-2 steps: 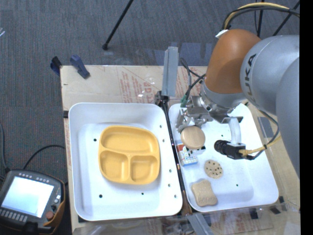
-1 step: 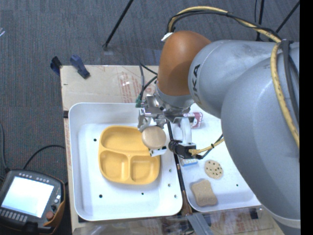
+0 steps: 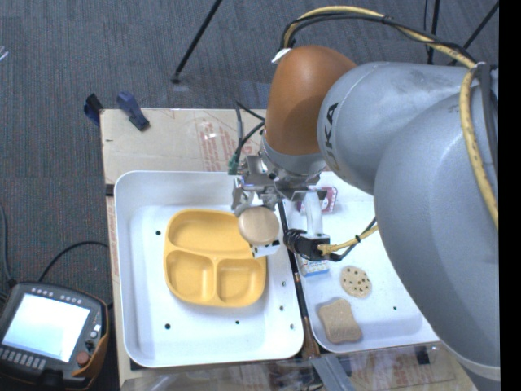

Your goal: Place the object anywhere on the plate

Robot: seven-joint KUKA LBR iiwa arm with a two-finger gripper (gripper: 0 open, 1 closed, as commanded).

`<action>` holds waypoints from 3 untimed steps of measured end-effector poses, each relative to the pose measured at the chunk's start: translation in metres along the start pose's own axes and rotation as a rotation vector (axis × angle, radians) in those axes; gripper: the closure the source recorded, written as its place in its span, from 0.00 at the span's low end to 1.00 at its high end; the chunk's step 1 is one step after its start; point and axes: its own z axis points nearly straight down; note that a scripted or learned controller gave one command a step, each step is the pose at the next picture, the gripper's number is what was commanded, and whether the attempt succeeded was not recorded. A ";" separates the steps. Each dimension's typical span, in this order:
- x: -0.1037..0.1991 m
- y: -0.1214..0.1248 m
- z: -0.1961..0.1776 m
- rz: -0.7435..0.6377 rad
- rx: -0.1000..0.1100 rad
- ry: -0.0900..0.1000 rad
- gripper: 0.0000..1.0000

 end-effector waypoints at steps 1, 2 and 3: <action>-0.001 0.000 -0.008 -0.001 0.004 0.000 1.00; 0.021 0.009 0.090 0.010 -0.004 -0.001 1.00; 0.022 0.009 0.090 0.010 -0.003 0.001 0.00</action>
